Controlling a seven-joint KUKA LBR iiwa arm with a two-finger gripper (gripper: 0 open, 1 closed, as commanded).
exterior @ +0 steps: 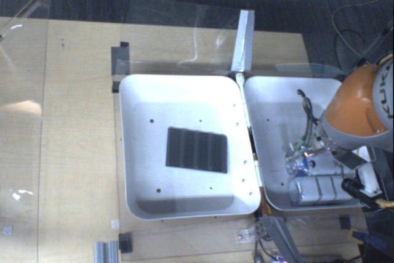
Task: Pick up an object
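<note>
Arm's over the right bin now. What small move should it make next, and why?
Probably ease the pincer straight down toward the clear bottle lying near the front wall of the right bin. The arm hangs just above and behind that bottle, and nothing shows held yet. The dark ribbed mat lies in the left bin, farther off.

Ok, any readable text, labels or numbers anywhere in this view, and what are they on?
Black letters on the arm's white casing: cut off at the frame edge, not readable.
Clear plastic bottle in the right bin: no legible label.
Dark ridged pad in the left bin: no text.
</note>
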